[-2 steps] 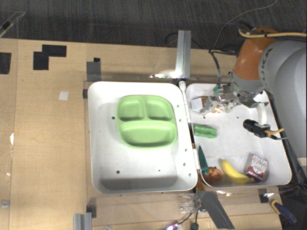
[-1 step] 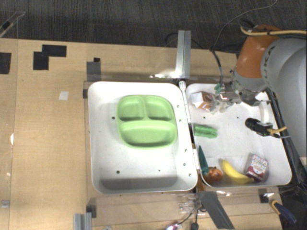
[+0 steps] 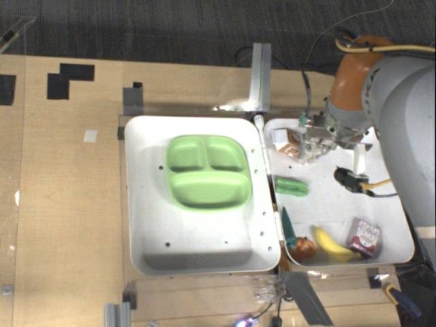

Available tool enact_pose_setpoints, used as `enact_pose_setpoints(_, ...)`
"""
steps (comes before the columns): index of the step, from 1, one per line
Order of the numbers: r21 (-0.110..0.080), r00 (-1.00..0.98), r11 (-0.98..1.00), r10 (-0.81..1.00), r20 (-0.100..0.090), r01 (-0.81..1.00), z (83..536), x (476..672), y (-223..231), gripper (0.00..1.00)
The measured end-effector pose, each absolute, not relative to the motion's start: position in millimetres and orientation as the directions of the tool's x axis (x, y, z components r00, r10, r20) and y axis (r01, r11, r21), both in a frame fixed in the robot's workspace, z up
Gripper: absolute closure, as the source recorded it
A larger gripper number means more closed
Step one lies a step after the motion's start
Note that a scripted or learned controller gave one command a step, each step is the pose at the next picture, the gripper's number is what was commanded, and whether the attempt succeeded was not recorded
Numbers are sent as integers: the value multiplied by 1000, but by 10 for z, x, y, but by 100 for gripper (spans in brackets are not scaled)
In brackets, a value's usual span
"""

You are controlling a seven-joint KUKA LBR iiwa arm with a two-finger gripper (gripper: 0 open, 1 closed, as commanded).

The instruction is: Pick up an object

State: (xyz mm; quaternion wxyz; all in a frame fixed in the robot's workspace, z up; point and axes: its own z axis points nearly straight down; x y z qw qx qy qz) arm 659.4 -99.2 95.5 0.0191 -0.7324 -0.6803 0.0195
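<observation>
My pincer (image 3: 315, 144) hangs over the far left of the right bin (image 3: 392, 213); its opening I cannot tell; I should descend straight, centred on one object.

robot lab: bench (image 3: 61, 182), white bins (image 3: 146, 251)

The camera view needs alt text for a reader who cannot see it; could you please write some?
A grey robot arm lowers its hand into the right bin, which holds a banana, a green item and a small box. The left bin holds a green divided plate.
</observation>
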Motion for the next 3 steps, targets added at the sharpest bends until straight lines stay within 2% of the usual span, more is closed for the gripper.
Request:
enact_pose_setpoints(1, -54, 73, -73, 997, -3, 996, 952, 6594, -995, 0)
enact_pose_setpoints(2, -56, 67, -68, 998, -6, 996, 1062, 6595, -998, 100)
enact_pose_setpoints(3, -62, 68, -68, 998, -6, 996, 1050, 6579, -1012, 0)
